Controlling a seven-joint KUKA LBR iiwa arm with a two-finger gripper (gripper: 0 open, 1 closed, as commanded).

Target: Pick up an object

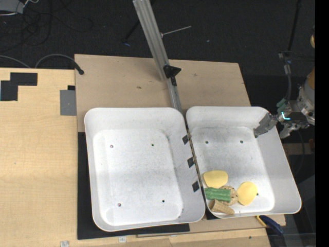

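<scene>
Hovering claw (268, 123) — right bin (267, 153) rim

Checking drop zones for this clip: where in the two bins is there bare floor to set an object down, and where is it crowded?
The left bin floor is bare wall to wall. In the right bin, the far half, from the divider to the gripper at the right rim, is bare. Its near corner is crowded: two yellow pieces, a green piece and a tan piece bunch together.

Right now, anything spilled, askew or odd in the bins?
Nothing spilled. The two yellow rounded pieces, green block and tan piece sit bunched in the right white bin's near corner; the gripper is at its far rim.
</scene>
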